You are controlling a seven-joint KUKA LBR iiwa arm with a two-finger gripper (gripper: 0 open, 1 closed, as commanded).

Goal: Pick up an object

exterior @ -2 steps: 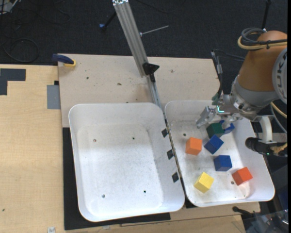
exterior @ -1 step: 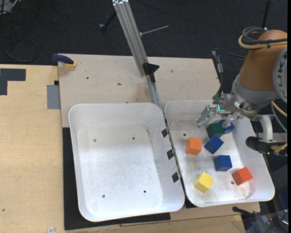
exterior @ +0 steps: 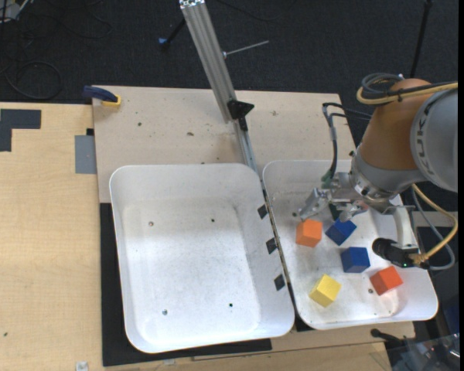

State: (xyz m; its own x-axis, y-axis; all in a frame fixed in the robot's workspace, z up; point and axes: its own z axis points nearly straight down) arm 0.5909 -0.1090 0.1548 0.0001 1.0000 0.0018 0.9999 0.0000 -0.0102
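In the right bin [exterior: 417, 309] lie several small blocks: an orange one [exterior: 309, 233], two blue ones [exterior: 341, 231] [exterior: 356, 259], a yellow one [exterior: 325, 291] and a red-orange one [exterior: 386, 280]. My gripper [exterior: 330, 204] hangs low over the bin's far part, just above the orange block and the nearer blue block. Its fingers [exterior: 312, 205] are spread apart with nothing between them. The grey arm with its orange band [exterior: 390, 137] reaches in from the right.
The left bin [exterior: 139, 207] lies beside the right one, with a black-clipped divider [exterior: 269, 244] between them. A slanted metal bar [exterior: 215, 64] rises behind the bins. Cables [exterior: 425, 246] hang by the wrist at the right.
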